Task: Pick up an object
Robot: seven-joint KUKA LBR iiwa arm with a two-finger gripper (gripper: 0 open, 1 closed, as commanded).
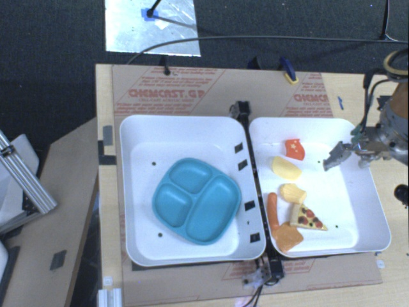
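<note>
The right bin (367, 226) holds several toy foods. A red piece (294, 148) lies near its back, with a pale yellow lump (286, 167) just in front of it. Lower down are a yellow chunk (293, 193), a pizza slice (308, 217), an orange-red sausage (273, 210) along the left wall and an orange piece (287, 236) in the front left corner. My gripper (337, 155) hangs over the bin's right part, to the right of the red piece and apart from all the food. Nothing shows in its grasp.
The left bin (144, 139) holds a blue sectioned plate (197, 200). A black divider with clips (250, 178) runs between the bins. The arm's wrist (390, 133) and cables stand at the right edge. Bare white floor lies in the right bin's right half.
</note>
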